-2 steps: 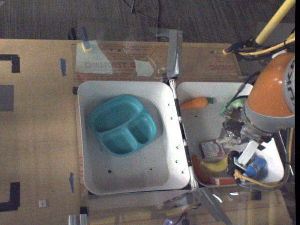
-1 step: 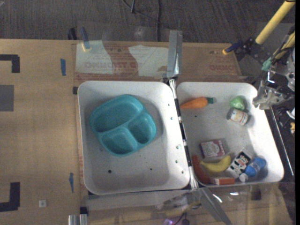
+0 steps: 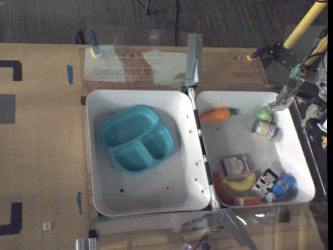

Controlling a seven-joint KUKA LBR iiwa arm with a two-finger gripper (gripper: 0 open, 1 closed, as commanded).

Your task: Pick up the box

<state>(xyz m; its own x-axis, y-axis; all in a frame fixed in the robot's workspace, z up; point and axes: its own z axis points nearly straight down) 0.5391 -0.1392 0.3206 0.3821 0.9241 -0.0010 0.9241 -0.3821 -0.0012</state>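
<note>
Flanking grey carpet (image 3: 62, 9), cardboard-topped bench (image 3: 36, 139) under two white bins (image 3: 156, 202).

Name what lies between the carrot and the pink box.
Camera view: bare white bin floor lies between the carrot and the pink box.

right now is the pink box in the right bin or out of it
In: the pink box lies flat on the right bin's floor, above the banana.

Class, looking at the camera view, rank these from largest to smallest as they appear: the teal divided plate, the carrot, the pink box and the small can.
1. teal divided plate, by far the largest
2. carrot
3. pink box
4. small can

The carrot and box look close; the carrot is longer, the box wider.
</note>
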